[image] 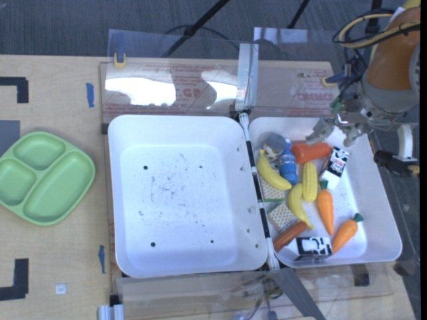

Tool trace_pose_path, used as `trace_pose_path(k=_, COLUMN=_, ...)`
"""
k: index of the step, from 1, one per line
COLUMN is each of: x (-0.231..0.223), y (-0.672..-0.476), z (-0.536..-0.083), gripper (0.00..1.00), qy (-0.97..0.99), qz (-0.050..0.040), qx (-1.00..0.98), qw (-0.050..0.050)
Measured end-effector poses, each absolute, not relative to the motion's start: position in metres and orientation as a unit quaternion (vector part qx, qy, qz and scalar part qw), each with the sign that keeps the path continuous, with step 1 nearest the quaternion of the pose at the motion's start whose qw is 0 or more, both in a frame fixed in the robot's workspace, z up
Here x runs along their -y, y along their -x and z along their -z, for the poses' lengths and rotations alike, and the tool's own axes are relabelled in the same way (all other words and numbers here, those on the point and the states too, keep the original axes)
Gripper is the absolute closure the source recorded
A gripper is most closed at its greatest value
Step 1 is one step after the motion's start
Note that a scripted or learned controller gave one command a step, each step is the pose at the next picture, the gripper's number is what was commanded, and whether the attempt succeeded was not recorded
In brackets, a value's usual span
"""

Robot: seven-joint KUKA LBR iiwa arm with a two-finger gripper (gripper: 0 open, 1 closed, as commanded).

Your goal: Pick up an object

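Beside bins (pixel 127 139), green tray (pixel 45 177), toys crowding right bin (pixel 380 212)

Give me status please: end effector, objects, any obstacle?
End effector above right bin's far edge, holding nothing visible. Toys piled there: bananas, corn, carrots. Orange toy directly below, others crowded close.

Arm enters from the right edge of the view, orange band uppermost, grey wrist below it. Wrist is angled down and to the left. Gripper (pixel 337 131) sits at the arm's lower-left end, its 2 fingers (pixel 319 131) spread apart, 1 left and 1 right, nothing between them.
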State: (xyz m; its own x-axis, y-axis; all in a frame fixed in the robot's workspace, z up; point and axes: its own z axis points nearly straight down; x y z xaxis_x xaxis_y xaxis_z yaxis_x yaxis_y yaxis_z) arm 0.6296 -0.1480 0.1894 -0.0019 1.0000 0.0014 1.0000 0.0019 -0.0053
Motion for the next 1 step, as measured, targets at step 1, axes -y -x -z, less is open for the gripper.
trace_pose_path(k=1, x=0.1543, y=-0.6015, z=-0.1182, gripper=0.00, qy=0.657, qz=0.0041, qx=0.754, qw=-0.009)
